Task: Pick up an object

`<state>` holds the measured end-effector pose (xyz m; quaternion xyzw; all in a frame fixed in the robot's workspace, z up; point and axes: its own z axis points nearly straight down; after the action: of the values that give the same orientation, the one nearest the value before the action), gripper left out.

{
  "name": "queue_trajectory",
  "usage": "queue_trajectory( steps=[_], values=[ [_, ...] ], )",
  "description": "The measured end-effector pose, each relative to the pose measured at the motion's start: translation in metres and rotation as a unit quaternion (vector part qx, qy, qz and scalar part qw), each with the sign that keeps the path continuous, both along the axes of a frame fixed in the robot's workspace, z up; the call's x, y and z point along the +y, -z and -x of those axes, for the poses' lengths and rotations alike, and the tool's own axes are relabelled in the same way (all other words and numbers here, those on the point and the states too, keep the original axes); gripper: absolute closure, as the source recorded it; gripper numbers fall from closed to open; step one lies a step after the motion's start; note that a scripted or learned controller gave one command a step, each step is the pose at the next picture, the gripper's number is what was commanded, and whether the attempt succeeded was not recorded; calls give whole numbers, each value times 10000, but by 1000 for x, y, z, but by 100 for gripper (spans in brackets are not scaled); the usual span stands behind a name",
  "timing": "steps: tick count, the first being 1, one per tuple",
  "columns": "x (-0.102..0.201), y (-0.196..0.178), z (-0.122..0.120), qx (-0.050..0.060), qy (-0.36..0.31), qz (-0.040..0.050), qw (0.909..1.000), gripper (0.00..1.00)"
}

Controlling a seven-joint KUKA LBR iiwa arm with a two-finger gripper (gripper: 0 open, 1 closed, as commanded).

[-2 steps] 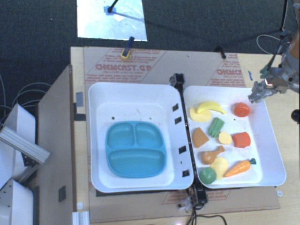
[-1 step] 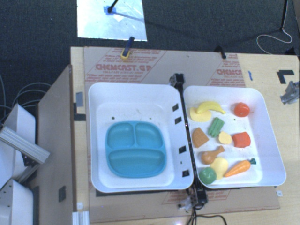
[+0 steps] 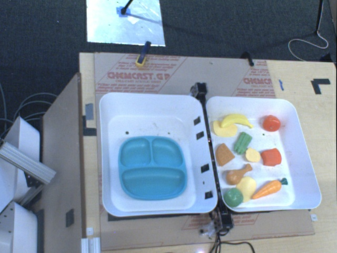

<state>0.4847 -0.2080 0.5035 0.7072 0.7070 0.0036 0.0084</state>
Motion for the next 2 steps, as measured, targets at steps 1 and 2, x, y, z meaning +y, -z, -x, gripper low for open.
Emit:
queue_trajectory(
  steps=[1, 2],
  values=[
    [95, -35, -3, 36, -72, -34, 10000, 100],
    [89, -32, -2, 59, -18, -27, 10000, 0]
  ],
)
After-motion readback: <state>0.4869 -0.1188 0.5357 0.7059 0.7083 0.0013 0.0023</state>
